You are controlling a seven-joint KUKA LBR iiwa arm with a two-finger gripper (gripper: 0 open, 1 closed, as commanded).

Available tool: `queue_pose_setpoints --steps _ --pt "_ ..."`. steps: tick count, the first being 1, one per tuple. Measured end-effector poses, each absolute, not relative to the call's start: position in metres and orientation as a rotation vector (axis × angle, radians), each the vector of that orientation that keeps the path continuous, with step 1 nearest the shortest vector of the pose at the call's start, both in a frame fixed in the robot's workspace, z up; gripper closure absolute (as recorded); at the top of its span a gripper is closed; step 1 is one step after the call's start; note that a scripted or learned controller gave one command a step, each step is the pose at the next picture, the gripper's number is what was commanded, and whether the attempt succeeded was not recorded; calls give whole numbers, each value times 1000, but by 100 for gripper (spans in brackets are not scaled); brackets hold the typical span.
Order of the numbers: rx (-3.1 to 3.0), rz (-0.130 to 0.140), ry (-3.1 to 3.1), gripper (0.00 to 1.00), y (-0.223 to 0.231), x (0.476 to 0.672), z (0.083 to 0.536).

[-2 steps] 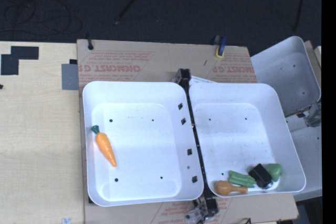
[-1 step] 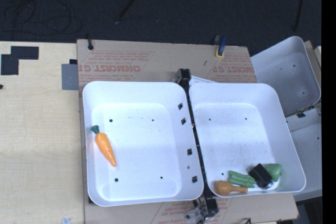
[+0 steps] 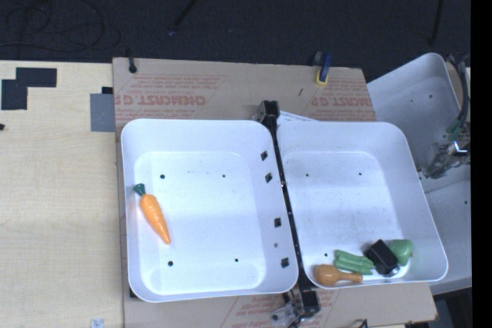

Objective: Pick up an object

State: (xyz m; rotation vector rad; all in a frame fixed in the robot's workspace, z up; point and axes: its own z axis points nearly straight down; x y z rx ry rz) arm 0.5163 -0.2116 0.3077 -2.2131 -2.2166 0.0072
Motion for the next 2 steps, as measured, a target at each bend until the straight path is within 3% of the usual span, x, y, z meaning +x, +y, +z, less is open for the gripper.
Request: queue_pose_setpoints --steps 1,2 --pt "-2228 -1 -2220 100 -215 474 368" --pt "-2222 0 -2224 100 -214 476 398"
